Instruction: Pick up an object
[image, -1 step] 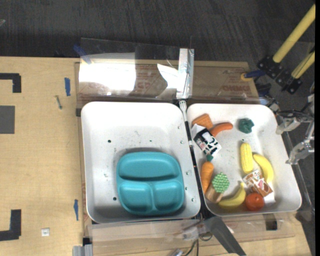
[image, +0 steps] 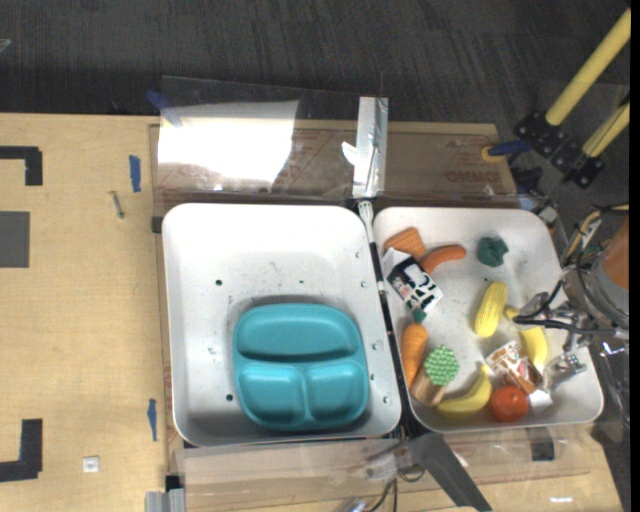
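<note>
Positioned at the right edge of the right bin, the claw sat low among cables and metal parts; whether it was apart or together could not be told. No item was seen held in it.

Nearest to the claw lay a small yellow banana, just to its left, with a wrapped snack packet and a red tomato close by, below and left. A larger banana lay along the near wall, touching the tomato. A corn cob stood further left. A green, bumpy item, a carrot, a black-and-white packet and a teal lump lay well apart from the claw.

The left bin held a teal divided tray.
</note>
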